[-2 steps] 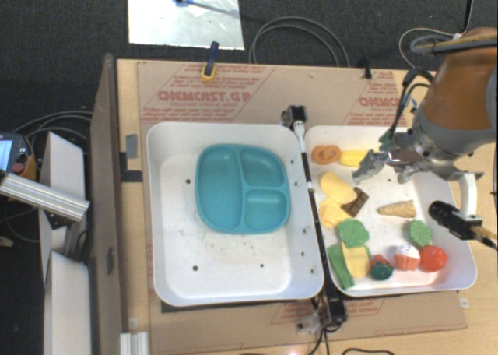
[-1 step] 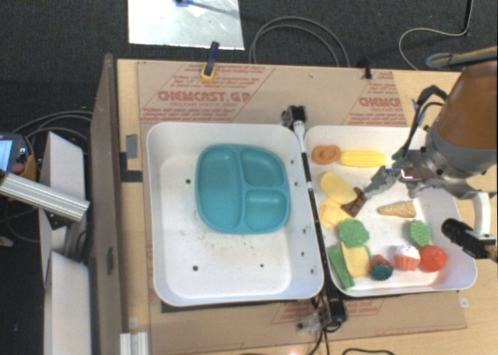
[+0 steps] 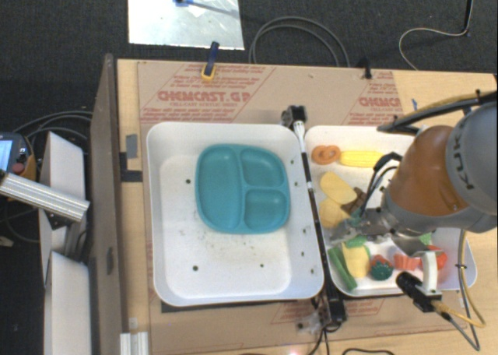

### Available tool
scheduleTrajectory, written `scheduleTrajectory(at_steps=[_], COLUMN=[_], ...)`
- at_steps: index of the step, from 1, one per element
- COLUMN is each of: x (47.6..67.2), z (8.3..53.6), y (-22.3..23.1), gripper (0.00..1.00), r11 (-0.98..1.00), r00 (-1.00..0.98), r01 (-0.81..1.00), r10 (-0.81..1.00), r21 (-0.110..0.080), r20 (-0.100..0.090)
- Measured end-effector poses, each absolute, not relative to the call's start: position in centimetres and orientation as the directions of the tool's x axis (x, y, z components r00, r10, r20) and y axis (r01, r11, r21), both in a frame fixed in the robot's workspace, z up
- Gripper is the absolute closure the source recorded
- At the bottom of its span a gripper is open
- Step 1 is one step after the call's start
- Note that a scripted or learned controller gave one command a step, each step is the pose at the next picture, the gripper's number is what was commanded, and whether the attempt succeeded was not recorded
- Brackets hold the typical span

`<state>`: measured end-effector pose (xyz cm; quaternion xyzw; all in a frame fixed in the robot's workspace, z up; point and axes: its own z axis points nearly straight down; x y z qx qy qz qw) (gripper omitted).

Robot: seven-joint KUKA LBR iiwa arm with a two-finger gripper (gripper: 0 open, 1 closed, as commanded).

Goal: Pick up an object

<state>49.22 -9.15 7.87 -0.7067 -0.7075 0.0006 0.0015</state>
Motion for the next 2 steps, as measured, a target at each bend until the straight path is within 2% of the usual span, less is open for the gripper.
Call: scheduleTrajectory(at_steps=[1, 2], x=[49.5, 54.4], z=[9.5, 19.0], y=[-9.3, -5.0], gripper=[1.0, 1.0], r11=[0.001, 0.01], r00=[-0.001, -0.01], r01=[1.0, 1.0], r10=[1.0, 1.0], r21=[0.003, 0.013], r20=[0.001, 0.0])
